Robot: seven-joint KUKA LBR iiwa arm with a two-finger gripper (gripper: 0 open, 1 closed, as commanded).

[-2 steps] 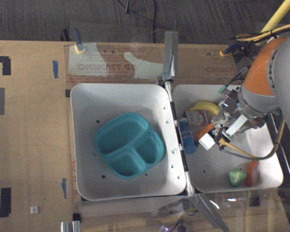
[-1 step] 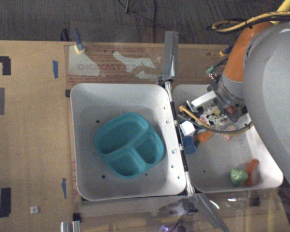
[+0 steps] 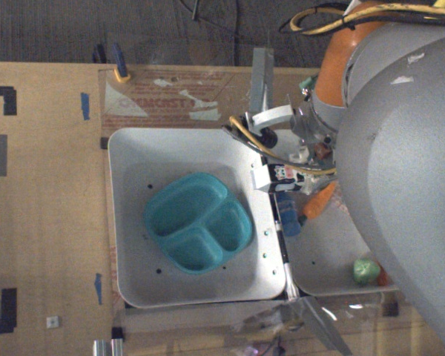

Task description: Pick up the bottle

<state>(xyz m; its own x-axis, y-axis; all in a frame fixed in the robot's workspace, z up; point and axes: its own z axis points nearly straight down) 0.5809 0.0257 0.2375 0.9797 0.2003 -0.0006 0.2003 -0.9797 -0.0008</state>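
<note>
Smooth white bin [image 3: 133,273] — teal tray [image 3: 198,222].

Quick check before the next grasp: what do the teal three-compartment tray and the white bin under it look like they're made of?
The teal three-compartment tray looks like moulded plastic: one even colour, rounded dividers, a soft sheen. The shallow white bin holding it seems to be thin formed plastic too, matte, with rounded corners and small dark dots in its floor; painted metal can't be ruled out from this view.

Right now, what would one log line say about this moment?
arm: over right bin | gripper: at bin divider | teal tray: left bin | bottle: not identified
</note>
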